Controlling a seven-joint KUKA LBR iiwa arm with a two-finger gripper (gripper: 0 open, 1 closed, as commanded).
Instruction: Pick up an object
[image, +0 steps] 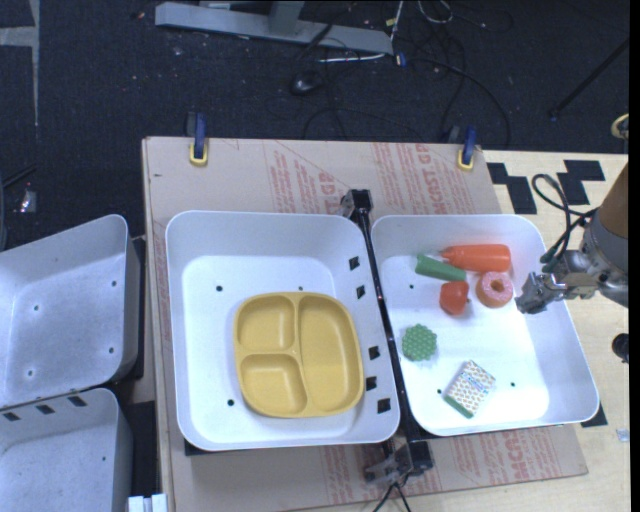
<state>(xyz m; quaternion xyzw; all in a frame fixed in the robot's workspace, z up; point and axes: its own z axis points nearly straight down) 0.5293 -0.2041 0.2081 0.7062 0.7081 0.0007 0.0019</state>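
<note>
- Objects for picking all sit in the right bin (560, 335): a carrot (478, 257) with its green top (440, 267), a small red piece (454, 297), a pink ring (494, 289), a green knobbly ball (419, 342) and a patterned little block (469, 388).
- From my seat nothing looks lifted yet; every item rests on the bin floor, so I judge the pick as not yet made.
- My end effector (533, 294) is at the right bin's right edge, near its far corner, just beside the pink ring. I see nothing between its fingers, and I cannot tell at this size whether they are spread or closed.
- Nearest candidates, I reckon, are the pink ring and the carrot.
- Carrot's long axis runs roughly parallel to the bin's far edge, green top pointing toward the divider between the bins, orange body toward the right edge.
- Patterned block lies near the bin's front edge, turned diagonally to the edges.
- Ring and ball have no real long axis to line up on.
- Left bin (190, 330) carries a yellow divided plate (298, 353), well apart from the action.
- What is left: close in on one item, grip it, raise it clear.
</note>
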